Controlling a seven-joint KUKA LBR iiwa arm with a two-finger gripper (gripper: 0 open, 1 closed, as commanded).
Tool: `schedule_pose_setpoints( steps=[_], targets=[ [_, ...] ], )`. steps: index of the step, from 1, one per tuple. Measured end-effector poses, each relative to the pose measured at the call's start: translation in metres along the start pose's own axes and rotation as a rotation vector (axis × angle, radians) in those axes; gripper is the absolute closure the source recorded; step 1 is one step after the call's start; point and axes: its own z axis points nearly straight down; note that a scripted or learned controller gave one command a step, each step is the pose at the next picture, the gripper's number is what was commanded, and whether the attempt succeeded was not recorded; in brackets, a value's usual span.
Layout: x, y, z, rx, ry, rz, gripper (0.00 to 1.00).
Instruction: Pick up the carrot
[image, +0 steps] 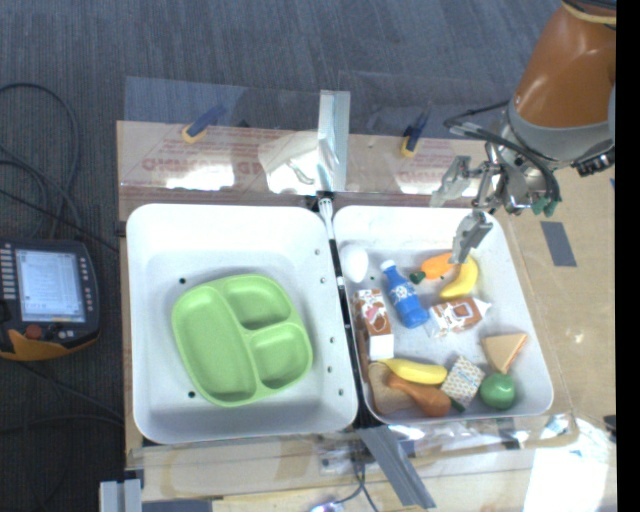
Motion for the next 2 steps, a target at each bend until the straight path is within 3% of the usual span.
schedule_pose_setpoints(
  steps=[1, 2],
  targets=[
    [0.005, -0.041, 0.107, -0.003, 0.011, 0.079, 0.0],
    [-0.022, -0.06, 0.185, 0.002, -0.006, 0.062, 0.0]
  ],
)
